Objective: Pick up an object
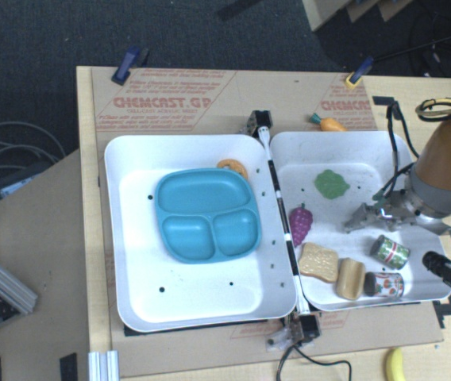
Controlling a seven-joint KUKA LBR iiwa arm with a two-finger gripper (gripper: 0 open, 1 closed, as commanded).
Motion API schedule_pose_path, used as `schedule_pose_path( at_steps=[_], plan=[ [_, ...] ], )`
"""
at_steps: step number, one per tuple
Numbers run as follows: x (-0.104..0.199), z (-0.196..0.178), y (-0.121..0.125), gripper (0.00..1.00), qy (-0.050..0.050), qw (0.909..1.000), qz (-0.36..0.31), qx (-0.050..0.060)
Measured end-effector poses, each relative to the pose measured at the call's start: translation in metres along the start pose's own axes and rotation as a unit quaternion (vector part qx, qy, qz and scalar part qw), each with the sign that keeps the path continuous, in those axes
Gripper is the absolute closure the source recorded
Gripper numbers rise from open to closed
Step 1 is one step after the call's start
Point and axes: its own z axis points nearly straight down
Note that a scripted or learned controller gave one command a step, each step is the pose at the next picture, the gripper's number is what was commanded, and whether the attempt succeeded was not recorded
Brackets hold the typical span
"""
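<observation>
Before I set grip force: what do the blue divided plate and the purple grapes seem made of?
Blue divided plate: likely hard moulded plastic, by its even colour, soft sheen and rounded compartments. Purple grapes: probably toy plastic or rubber; too small to tell.

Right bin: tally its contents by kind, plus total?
Right bin contents:
Green leafy piece: 1
Purple grape bunch: 1
Bread slice: 1
Tan bread loaf: 1
Cans: 2, one green, one red and white
Total: 6
</observation>
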Motion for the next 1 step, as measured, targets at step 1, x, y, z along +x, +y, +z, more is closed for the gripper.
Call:
schedule_pose_path(
  at_steps=[1],
  plan=[
    [-0.0056, -0.0104, -0.0414, 0.0, 0.001, 1.0, 0.0, 0.001]
  ],
)
